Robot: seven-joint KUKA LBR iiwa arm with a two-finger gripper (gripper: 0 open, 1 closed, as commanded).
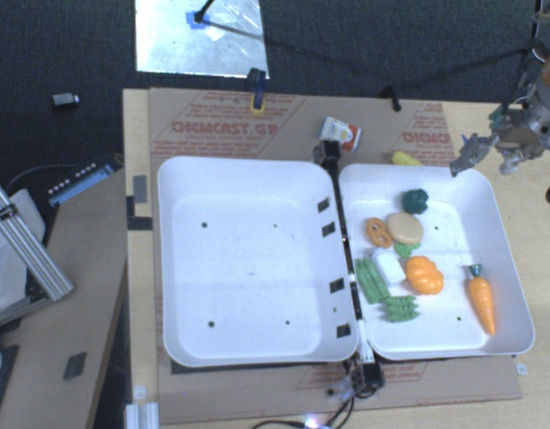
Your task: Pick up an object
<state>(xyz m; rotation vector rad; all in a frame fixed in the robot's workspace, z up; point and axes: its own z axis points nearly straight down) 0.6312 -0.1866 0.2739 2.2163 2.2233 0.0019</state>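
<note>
Camera view shows the gripper (486,155) hanging at the upper right, above the far right corner of the right bin (503,231), its two fingers spread apart with nothing between them. Nearest below and to its left lies a dark green broccoli-like piece (415,200); a yellow piece (405,159) rests on the cardboard just outside the bin's far rim, left of the fingers. Farther down-left sit a round tan bun (404,229), an orange ringed slice (377,231), a white block (387,267) and a glossy orange pepper shape (424,275). Farther still are ribbed green pods (371,281), a knobbly green pea pod (400,308) and a tapered carrot (481,300). Well to the left is the left bin (181,239), smooth white plastic. Both bins rest on printed brown cardboard (221,123) over a pale bench (87,266).
</note>
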